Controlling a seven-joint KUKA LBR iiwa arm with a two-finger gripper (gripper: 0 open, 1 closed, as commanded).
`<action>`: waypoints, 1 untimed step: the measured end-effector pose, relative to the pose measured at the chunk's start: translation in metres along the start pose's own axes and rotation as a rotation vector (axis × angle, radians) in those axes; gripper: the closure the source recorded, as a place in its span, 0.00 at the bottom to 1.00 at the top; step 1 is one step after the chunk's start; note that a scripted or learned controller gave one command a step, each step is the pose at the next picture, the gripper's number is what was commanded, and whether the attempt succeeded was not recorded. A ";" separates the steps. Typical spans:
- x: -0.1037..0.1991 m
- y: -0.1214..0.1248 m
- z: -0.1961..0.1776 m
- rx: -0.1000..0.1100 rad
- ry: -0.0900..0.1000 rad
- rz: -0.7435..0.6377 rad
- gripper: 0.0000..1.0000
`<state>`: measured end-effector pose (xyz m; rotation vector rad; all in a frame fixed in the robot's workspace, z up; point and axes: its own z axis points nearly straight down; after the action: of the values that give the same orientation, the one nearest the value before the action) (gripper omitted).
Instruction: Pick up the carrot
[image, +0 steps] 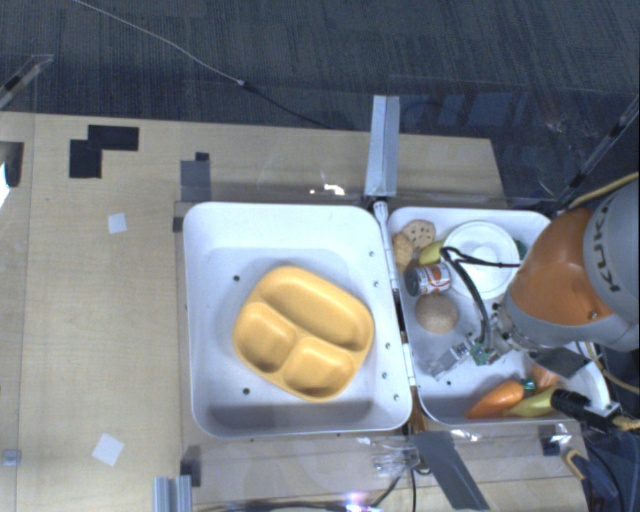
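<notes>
The carrot (497, 398) is orange and lies along the front edge of the right bin (440, 400), next to a yellow-green piece (538, 401). My gripper (452, 359) hangs low over the middle of the right bin, up and to the left of the carrot and apart from it. The arm's orange band (560, 280) covers the bin's right part. Nothing shows between the fingers.
In the right bin lie a cookie (414, 238), a small can (430, 280), a brown round item (437, 314) and a white bowl (482, 245). A large yellow divided tray (300, 330) fills the left bin (215, 300). A metal post (382, 145) stands behind the bins.
</notes>
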<state>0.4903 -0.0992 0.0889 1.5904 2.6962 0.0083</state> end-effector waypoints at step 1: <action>0.007 0.002 -0.013 0.006 0.004 0.062 0.00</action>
<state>0.4885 -0.0918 0.1023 1.6762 2.6511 0.0038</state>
